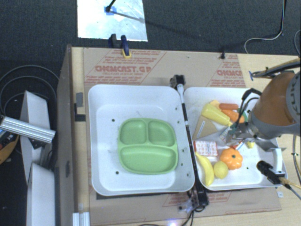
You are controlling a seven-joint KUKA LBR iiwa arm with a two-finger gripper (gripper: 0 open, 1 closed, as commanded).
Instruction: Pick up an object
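The end effector [233,136] hangs low in the right bin [270,180]; whether it is released or clenched I cannot tell. The orange [231,158] sits just below it toward the camera, nearly touching, the lemon [220,169] and banana [205,168] beyond.

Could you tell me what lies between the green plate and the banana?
In the camera view, the bins' adjoining white walls with a dark rod along them separate the green plate from the banana.

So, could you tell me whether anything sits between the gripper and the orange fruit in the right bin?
Nothing visible does: the gripper hangs just above the orange fruit, with no object between them.
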